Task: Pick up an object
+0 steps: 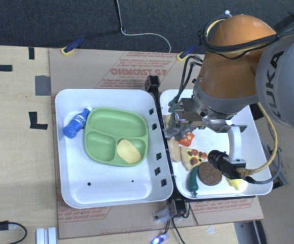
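- I read red letters on the brown cardboard sheet (pixel 137 70) under the bins, top middle of the frame; they are too faint to spell out.
- Big letters "KU" show on the grey and orange arm (pixel 238 60) at the upper right.
- The arm bends down over the right white bin (pixel 256 189).
- Its two-finger gripper (pixel 176 128) is low at that bin's left side, just above a red and orange toy piece (pixel 187 139).
- I cannot tell how its grip stands.
- A green divided plate (pixel 106 136) with a yellow lump (pixel 128 151) sits in the left white bin (pixel 70 187).
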Available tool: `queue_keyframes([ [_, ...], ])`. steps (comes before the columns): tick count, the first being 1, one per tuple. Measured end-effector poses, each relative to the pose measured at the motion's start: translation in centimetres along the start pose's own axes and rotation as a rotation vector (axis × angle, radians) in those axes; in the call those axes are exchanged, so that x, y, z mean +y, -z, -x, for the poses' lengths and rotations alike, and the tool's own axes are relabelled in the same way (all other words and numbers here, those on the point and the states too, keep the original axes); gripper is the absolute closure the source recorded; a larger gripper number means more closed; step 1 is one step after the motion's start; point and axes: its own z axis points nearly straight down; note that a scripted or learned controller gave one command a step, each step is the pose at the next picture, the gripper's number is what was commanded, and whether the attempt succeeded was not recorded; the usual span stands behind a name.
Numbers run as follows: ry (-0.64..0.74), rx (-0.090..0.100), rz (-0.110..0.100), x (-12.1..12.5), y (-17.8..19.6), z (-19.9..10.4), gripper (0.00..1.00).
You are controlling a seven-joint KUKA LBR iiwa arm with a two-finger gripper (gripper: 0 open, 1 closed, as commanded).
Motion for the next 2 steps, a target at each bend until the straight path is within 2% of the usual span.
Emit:
queue_keyframes([
  [1, 0.014, 0.005, 0.011, 0.0, 7.0, -6.5, 1.00],
  [2, 0.002, 0.002, 0.011, 0.0, 13.1, -0.8, 1.00],
])
